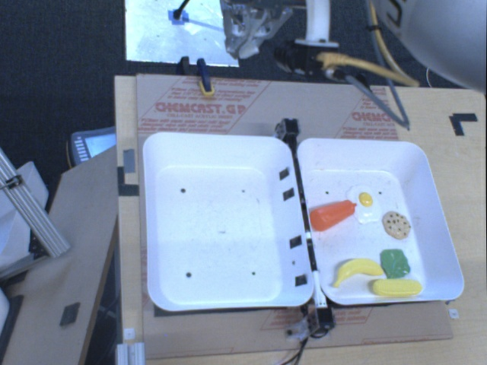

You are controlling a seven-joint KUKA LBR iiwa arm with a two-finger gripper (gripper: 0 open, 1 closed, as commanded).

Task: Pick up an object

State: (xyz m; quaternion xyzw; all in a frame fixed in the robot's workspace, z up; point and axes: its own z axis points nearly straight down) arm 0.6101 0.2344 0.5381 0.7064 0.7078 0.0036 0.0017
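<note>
The gripper (245, 33) hung at the top of the view, beyond the far edge of the bench (319, 101), and was cut off by the frame above; whether it was spread or pressed together could not be told. The arm (426, 21) was mostly out of frame at the upper right. In the right bin (434, 188), a carrot (332, 215) lay near the divider, touching a fried egg (365, 201). A cookie (396, 224) sat just beside the egg. A banana (358, 270), a green piece (395, 262) and a yellow corn cob (396, 287) crowded the near edge. The left bin (221, 226) offered wide open floor.
</note>
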